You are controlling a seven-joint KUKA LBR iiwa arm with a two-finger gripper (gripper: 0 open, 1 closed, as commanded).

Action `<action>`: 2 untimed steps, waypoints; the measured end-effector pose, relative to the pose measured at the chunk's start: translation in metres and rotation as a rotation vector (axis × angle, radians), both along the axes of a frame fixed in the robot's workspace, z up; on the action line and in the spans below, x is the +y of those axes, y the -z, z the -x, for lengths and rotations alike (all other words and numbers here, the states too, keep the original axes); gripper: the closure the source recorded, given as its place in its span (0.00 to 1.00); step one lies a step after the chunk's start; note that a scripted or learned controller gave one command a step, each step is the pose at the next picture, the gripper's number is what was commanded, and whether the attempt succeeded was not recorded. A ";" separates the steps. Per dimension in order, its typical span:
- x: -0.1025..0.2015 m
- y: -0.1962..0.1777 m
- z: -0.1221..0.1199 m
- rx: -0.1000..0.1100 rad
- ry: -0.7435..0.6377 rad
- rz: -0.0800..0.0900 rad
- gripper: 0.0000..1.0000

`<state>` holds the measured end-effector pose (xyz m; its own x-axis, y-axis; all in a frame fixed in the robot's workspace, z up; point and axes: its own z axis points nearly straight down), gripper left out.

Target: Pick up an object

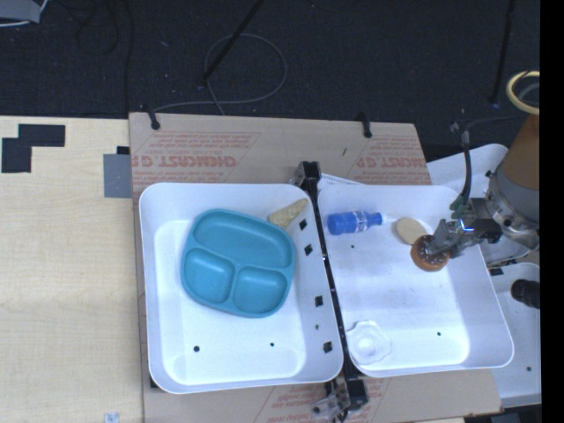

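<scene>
Brown and round, the small donut-like piece (430, 255) sits at the right of the frame, in the right bin (414, 351), directly under my gripper (447, 238). It lies just lower-left of my tips, touching or nearly so. How wide I stand, I cannot tell; nothing shows held. A tan oval (409, 230) lies just beside it, left.

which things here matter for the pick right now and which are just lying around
In play: gripper, low over the right bin; brown round object by its tip; beige piece beside that.

Lying about: blue bottle, blue divided plate, clear cup.
</scene>
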<state>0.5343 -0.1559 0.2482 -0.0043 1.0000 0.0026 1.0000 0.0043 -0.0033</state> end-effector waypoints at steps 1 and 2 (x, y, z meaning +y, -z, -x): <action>0.047 0.000 -0.014 -0.001 0.000 0.001 1.00; 0.098 0.016 -0.020 0.002 0.001 0.000 1.00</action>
